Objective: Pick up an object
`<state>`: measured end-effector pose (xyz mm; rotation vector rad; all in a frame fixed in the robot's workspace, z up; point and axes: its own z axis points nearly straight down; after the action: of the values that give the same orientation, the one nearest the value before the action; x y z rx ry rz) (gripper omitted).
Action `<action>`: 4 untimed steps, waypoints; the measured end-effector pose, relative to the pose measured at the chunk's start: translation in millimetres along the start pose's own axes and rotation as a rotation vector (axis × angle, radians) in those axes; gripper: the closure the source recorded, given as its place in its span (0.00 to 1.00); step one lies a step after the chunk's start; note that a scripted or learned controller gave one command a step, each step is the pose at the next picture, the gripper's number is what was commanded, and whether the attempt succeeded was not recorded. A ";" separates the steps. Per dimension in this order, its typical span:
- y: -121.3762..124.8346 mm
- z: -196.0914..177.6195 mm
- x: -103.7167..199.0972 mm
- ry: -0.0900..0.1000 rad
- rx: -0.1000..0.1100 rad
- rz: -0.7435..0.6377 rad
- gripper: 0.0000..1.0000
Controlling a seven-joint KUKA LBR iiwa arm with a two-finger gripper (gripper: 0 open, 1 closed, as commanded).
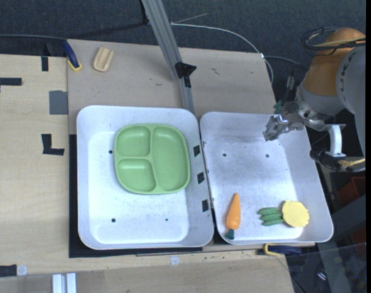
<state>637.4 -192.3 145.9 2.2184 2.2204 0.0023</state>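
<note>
The claw [274,129] hangs over the right bin's [252,163] far corner; whether it is open or closed I cannot tell. A toy carrot [233,210] and a yellow-headed green toy [285,214] lie near that bin's front edge.

Orange carrot [233,210] and yellow-headed green toy [285,214], flat at right bin's near edge.

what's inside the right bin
A toy carrot lies near the front edge of the right bin, with a green bean pod and a yellow piece beside it. The gripper hovers over the far end.
</note>
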 end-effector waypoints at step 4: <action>-14.4 -137.3 60.0 0.002 0.006 -0.004 1.00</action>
<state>622.5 -132.1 283.1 2.2181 2.2294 -0.0022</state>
